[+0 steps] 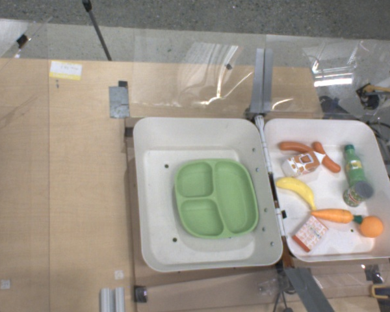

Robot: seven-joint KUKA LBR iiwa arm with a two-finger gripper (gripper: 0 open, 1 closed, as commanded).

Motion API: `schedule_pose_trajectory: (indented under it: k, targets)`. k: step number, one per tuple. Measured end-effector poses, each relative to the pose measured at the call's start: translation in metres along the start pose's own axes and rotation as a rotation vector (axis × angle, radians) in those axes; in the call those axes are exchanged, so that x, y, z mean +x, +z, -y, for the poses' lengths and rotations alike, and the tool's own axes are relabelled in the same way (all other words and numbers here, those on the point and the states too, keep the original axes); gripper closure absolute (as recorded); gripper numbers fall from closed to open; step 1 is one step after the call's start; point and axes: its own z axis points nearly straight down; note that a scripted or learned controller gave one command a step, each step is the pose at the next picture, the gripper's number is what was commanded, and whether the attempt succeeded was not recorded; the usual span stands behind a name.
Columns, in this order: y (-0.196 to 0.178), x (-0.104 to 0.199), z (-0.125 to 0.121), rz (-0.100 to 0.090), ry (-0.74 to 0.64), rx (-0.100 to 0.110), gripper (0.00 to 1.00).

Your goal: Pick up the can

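Can, small grey-topped metal cylinder [358, 192], standing upright in right white bin [377, 255], touching green bottle [353, 164], crowding sideways grasp; pincer state: cannot tell.

Two shallow white bins sit side by side on a wooden bench [58, 174]. The left bin [149, 239] holds a green three-compartment tray [216, 197]. The right bin [370, 135] holds small items: two sausages [295, 146] near the top, a small carton [302, 165] below them, a banana [298, 190], a carrot [333, 216] beside an orange [372, 226], a red-and-white packet [311, 233], a green bottle [352, 162], and the can [357, 193] lying just below the bottle.
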Motion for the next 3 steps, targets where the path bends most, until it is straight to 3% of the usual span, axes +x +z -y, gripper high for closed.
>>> schedule_pose_trajectory:
  k: [1,2,3]
  targets:
    - [0.020,0.008,0.036,0.001,-0.051,0.002,0.00]
    - [0.062,0.022,0.073,0.001,-0.218,0.003,0.00]
    - [-0.028,-0.015,0.055,-0.001,0.069,0.001,0.00]
